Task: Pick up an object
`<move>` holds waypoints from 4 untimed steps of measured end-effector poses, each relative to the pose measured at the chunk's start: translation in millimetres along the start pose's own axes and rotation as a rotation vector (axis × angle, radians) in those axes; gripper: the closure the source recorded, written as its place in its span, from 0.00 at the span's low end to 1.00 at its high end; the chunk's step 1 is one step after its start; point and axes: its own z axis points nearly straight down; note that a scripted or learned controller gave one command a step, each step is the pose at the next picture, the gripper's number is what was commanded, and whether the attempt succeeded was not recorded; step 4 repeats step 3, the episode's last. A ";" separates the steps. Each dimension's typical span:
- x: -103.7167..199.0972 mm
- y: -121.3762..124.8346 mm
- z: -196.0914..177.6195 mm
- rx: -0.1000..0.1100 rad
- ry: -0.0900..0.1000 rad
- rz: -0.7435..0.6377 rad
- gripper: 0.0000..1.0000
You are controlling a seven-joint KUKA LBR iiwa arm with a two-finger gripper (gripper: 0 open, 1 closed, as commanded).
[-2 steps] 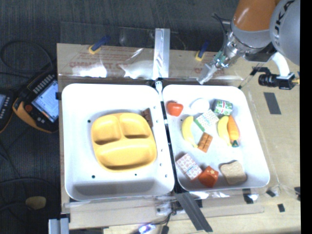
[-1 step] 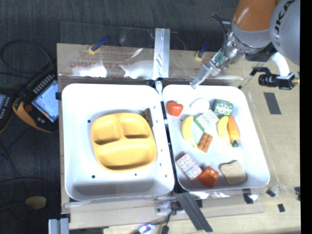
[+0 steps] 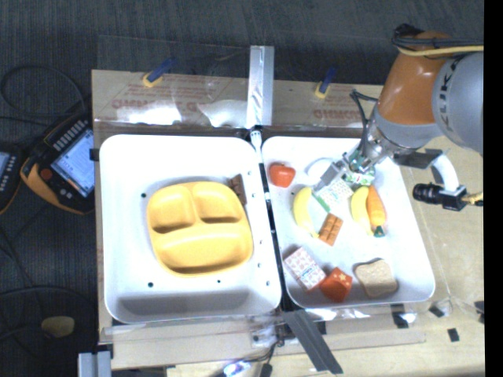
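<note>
Hovering over the right bin [image 3: 420, 277], the hand [image 3: 339, 175] is reaching low among food items; its grip state cannot be told. Candidate objects: green-white packet [image 3: 336, 192] just beneath, banana [image 3: 303, 209] beside, carrot [image 3: 376, 209] opposite, bread [image 3: 375, 277] farther off.
</note>
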 end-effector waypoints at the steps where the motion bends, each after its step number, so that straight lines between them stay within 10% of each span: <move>1: 35.1 -10.3 74.8 -0.015 -0.014 -0.265 0.00; 2: 37.3 -8.0 66.9 -0.020 -0.008 -0.269 1.00; 3: 63.1 75.9 -21.5 -0.003 0.000 -0.219 1.00; 4: 63.1 75.9 -21.5 -0.003 0.000 -0.219 1.00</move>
